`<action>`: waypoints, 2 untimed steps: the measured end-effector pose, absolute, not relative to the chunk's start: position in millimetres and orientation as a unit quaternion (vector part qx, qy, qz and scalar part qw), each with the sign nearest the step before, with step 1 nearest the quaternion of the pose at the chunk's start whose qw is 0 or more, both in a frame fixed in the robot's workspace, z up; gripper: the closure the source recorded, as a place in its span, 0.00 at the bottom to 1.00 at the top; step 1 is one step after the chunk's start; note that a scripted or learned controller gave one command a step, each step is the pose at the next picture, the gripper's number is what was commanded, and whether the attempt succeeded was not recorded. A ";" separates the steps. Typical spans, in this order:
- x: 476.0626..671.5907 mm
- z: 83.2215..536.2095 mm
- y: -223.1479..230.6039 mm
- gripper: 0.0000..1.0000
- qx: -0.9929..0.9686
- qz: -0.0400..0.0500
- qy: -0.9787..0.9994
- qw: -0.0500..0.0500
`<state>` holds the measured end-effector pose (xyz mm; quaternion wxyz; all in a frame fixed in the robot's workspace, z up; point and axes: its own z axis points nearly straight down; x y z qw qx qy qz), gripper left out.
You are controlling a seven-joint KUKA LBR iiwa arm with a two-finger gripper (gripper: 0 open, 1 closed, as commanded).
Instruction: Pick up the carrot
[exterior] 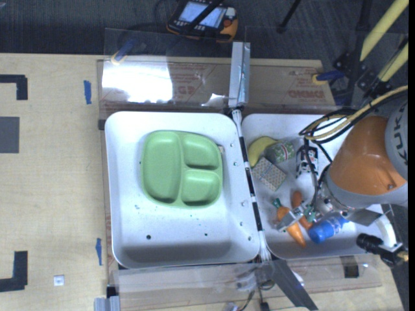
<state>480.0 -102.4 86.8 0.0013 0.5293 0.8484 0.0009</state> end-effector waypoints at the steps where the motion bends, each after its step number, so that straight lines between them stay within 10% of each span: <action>1: 480.1 95.8 -102.1 1.00 0.530 0.001 0.848 0.002; 2: 487.6 87.1 -121.7 1.00 0.470 0.002 0.882 0.001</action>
